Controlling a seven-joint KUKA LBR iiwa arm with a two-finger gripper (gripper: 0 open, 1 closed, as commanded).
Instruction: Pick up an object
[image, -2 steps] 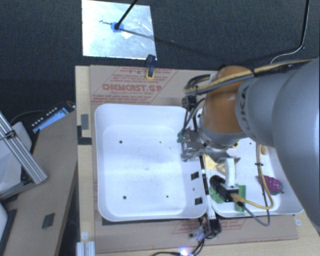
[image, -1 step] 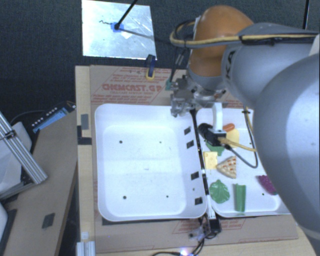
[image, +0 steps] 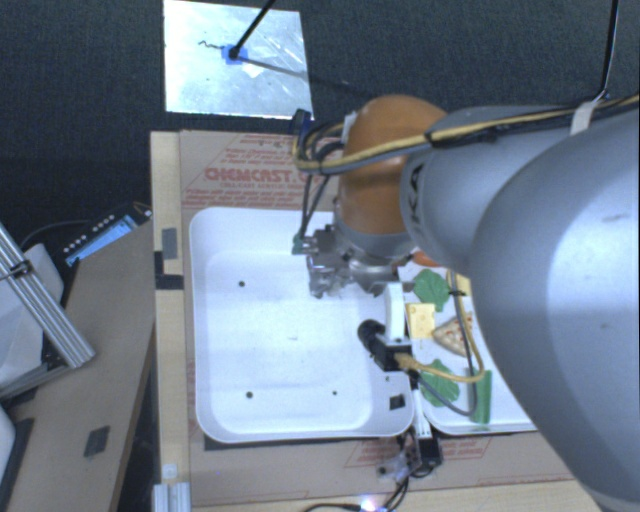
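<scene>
1. The gripper (image: 322, 278) hangs over the left bin (image: 215, 400), near that bin's upper right part, just beside the divider it shares with the right bin (image: 500, 422). The wrist and cabling hide its jaws from above, so I cannot tell how far apart they stand or whether anything sits between them.
2. The objects that could be picked lie to the right of the gripper, across the divider, in the right bin. The coming move turns on that: the floor of the left bin under the gripper looks bare.
3. Visible in the right bin are a green leaf-shaped piece (image: 433, 289), a tan square block (image: 420, 320) just below it, a wedge like a pizza slice (image: 455, 335), and a long green piece (image: 483, 393) whose long axis runs roughly up and down the view.
4. The tan square block and the leaf lie nearest the gripper, just past the divider.
5. The grey arm (image: 540, 250) covers much of the right bin, so more things may lie hidden there.
6. Judgement: no grasp looks made yet.
</scene>
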